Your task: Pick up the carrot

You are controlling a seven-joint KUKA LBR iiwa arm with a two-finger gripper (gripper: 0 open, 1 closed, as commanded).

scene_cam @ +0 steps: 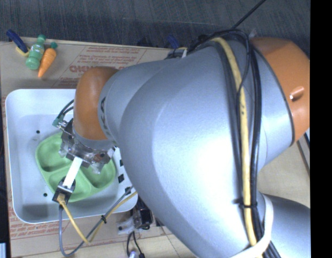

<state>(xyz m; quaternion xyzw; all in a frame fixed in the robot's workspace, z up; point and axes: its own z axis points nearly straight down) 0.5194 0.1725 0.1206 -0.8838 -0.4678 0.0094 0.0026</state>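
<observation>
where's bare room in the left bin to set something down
Bare floor in the white bin runs along its left wall and top-left corner, beside the green plate. The plate's right side is crowded under the wrist. The carrot lies outside on the cardboard.

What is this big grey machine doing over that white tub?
A robot arm is reaching down into a white bin, with its gripper low over a green divided plate. It is meant to pick up a toy carrot, but the carrot lies outside the bin on the cardboard, beside a green toy bottle.
</observation>
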